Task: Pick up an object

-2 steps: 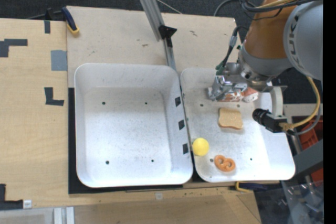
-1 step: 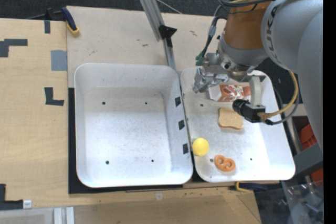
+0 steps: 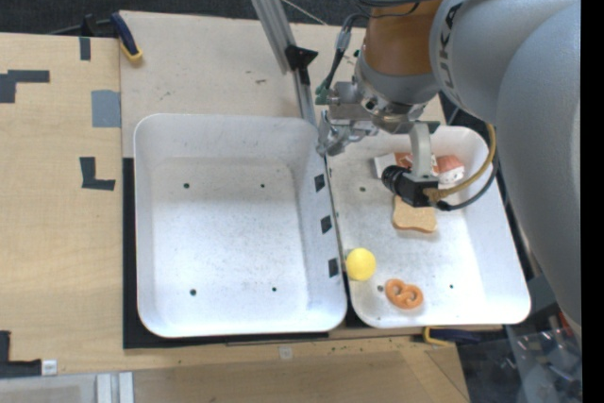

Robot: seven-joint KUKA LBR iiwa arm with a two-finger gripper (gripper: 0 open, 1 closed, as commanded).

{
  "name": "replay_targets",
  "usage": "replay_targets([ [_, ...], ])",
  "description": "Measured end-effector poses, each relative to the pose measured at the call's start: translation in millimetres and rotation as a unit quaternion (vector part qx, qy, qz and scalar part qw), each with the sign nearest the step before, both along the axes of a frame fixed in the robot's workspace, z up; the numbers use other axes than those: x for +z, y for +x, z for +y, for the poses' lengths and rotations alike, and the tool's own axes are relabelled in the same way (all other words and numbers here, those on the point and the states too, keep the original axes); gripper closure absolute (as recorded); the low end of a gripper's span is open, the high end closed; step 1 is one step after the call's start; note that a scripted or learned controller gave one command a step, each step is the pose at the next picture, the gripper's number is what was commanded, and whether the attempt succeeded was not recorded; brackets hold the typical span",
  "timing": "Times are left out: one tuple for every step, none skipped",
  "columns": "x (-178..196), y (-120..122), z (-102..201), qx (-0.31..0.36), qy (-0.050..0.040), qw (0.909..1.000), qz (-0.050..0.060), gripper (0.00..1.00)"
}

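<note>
1. At the far end of the wall shared by the two bins, the gripper (image 3: 330, 142) hangs low, just beside the far left corner of the right bin (image 3: 477, 264). The arm comes down to it from the right, and its orange-banded wrist covers the far part of that bin.
2. Gripper state: cannot be told. The wrist body screens the tip, and no object is seen clamped in it.
3. All candidate objects lie in the right bin. A yellow ball (image 3: 360, 263) rests against the left wall towards the near end. By judgement, the wall is what keeps it from rolling.
4. A pretzel-shaped orange piece (image 3: 404, 294) lies flat to the right of the ball, close to the near rim. A slice of bread (image 3: 415, 220) lies flat around the middle of the bin. A red and white item (image 3: 449, 168) lies farther back, partly hidden by robot hardware. Its kind cannot be told.
5. The left bin (image 3: 146, 203) touches the right bin along the shared wall.
6. Judgement: the task is at the approach stage, with no object lifted. The gripper stands apart from every object, so the next move calls for travel to the right and nearer.
7. Risk: the wall leaves little room on one side of the ball. The bread and the pretzel piece lie low and offer little to grip.
</note>
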State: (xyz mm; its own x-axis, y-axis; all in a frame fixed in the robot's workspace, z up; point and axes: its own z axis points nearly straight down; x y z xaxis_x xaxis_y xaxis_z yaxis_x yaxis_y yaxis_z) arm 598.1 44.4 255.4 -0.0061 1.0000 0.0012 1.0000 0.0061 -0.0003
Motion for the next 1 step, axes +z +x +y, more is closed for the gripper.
replay_targets([
  [-3.8, 8.7, 55.5, 0.0, -0.0002, 1.0, 0.0, 1.0],
])
